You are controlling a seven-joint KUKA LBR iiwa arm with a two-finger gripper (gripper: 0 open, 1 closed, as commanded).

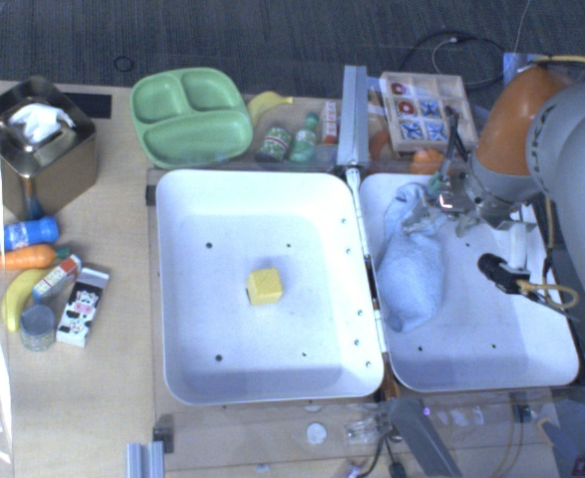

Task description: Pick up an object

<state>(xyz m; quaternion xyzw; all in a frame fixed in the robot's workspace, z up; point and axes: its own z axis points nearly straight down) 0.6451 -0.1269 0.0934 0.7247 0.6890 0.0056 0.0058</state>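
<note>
A banana [15, 302] lies just beside a carrot [18, 258], with a green divided plate [192, 118] well apart from both.

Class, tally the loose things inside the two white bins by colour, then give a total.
Yellow: 1, the block in the view's left bin
Pale blue: 1, the cloth in the view's right bin
Total: 2

On my screen the dull grey pincer [439, 203] hangs from a grey robot arm [571, 142] with an orange band [516, 118]. Right at the pincer, the crumpled soft cloth [412, 267] is pale blue against the shallow white right-hand bin [531, 361]. Well away from the pincer, in the second white bin [187, 366], I see a plain yellow foam block [265, 287]. Just beyond the pincer, a flat picture board [424, 108] shows red and blue figures on cream. Farther off, the divided plastic plate [192, 118] is mint green.
</note>
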